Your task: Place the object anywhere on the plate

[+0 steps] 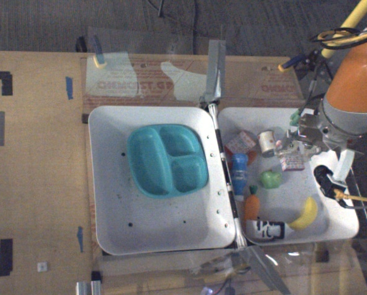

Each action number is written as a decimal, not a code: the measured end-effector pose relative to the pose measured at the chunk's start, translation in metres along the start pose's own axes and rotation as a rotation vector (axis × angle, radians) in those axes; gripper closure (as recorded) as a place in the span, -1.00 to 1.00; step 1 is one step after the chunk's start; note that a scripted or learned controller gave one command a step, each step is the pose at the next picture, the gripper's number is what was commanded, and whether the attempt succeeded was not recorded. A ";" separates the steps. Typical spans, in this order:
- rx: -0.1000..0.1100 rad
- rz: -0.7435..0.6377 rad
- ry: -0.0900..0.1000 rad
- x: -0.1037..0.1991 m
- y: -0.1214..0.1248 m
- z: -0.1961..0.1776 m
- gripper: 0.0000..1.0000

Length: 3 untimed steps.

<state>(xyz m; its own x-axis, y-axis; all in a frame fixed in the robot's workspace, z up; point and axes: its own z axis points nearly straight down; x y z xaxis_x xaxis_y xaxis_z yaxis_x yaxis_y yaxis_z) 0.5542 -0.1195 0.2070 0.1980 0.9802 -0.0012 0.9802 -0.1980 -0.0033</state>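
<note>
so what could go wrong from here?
1. The end effector sits over a crowded right bin: the small can, patterned packet and green apple lie close, so it may grab the wrong thing or nothing.
2. The teal plate is across the divider; a weak grip could drop there.

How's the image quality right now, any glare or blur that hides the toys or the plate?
Camera view: the teal plate is evenly lit and readable; soft overall blur smears small toys like the banana and green apple; reflections streak the clear panels behind the bins; the claw area is cluttered, fingers unreadable.
</note>
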 end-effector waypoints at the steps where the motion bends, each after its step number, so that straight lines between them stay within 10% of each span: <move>1: -0.006 -0.235 0.000 0.057 0.066 0.018 1.00; 3: -0.008 -0.477 0.000 0.204 0.074 0.021 1.00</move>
<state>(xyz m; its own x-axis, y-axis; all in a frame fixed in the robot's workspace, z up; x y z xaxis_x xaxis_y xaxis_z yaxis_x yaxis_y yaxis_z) 0.6671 0.0661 0.1854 -0.2740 0.9617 -0.0017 0.9617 0.2741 0.0043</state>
